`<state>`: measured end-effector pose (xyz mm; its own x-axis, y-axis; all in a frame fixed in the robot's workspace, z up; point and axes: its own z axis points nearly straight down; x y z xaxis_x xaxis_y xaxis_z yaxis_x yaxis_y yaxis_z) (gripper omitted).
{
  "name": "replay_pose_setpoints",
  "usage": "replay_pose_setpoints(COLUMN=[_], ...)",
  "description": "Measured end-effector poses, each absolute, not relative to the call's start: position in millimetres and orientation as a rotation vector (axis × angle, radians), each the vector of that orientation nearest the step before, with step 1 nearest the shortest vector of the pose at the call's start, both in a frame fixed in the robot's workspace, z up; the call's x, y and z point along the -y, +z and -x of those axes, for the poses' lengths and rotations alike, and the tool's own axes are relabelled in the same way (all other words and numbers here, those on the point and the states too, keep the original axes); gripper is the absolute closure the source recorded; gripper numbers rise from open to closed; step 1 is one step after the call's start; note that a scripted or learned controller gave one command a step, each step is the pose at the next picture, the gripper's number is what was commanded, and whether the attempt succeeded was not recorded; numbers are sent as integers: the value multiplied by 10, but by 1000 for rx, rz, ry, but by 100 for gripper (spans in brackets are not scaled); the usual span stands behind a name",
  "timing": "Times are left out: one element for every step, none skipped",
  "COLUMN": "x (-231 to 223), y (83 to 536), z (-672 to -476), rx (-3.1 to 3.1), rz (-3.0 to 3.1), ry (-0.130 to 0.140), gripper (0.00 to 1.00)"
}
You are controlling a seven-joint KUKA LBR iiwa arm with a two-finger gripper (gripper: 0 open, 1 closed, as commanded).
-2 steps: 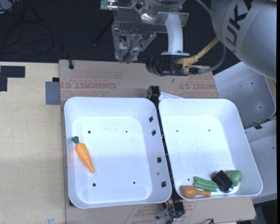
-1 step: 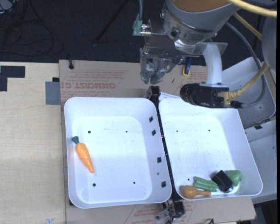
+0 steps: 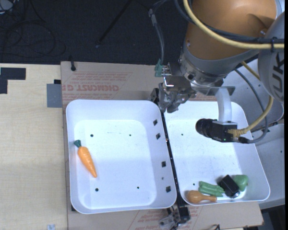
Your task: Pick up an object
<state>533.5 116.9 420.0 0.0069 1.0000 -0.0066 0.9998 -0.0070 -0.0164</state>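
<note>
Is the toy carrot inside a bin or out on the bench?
Inside. The carrot lies flat on the floor of the left bin, near its left wall, with the bin's white rim all around it.

Counted: two bins, five loose objects, one arm with one gripper.

Two shallow white plastic bins sit side by side on the bench: the left bin [image 3: 110, 110] and the right bin [image 3: 259, 176]. The left one holds a single thing, one orange toy carrot with a green top [image 3: 87, 160]. The right one holds four things clustered at its near edge: one orange-tan pear-shaped toy [image 3: 200, 197], one green bean-pod-like toy [image 3: 211, 189], one small black block [image 3: 228, 185], and one rounded light-green piece [image 3: 241, 180], partly hidden behind the block. One grey arm with an orange band [image 3: 230, 18] reaches in, carrying one two-finger gripper [image 3: 172, 102].
</note>
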Motion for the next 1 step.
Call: replay_pose_setpoints(x=[-959], y=[5436], z=[-6164], rx=[2224], rz=[2231], ry=[-12], gripper=[100])
